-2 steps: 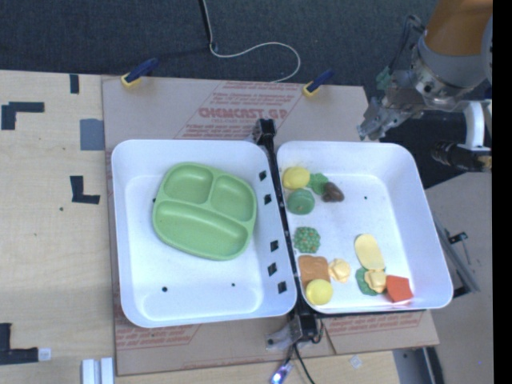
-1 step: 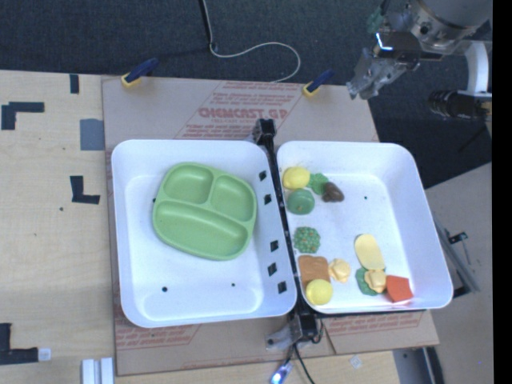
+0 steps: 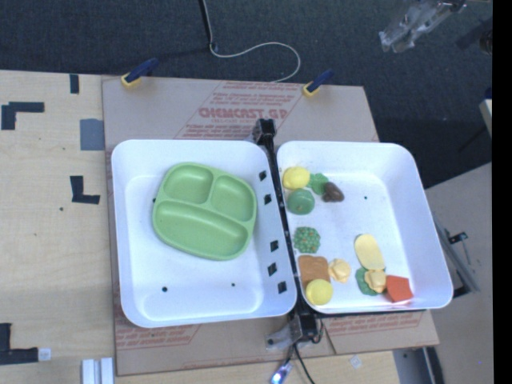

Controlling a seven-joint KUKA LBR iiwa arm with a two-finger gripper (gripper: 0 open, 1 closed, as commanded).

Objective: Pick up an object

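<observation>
Your candidates all sit in the right bin [image 3: 416, 214], in the centre-right of the frame, and most of them crowd its left wall. Near the top of that wall lies a yellow ball [image 3: 295, 177], with a green round piece [image 3: 301, 202] just below it and a small dark brown piece [image 3: 332, 192] just to its right. Lower down come a bumpy green piece [image 3: 306, 238], a brown block [image 3: 313, 266] and a second yellow ball [image 3: 318, 292] at the bin's lower left corner. Toward the lower right you have a pale yellow oval [image 3: 369, 251], its long axis running roughly up and down the frame, and an orange-red block [image 3: 399, 288] near the bottom rim. The left bin [image 3: 128, 214] holds a green divided plate [image 3: 205, 210], which lies flat. The gripper [image 3: 410, 24] is blurred at the upper right of the frame, over the dark floor and well apart from both bins, and you cannot tell from this view how wide it stands; nothing is seen in it. So every object lies down and to the left of it, and the pale oval and the orange-red block are probably the easiest reach, since they sit on the side nearest it with bare bin floor around them.
</observation>
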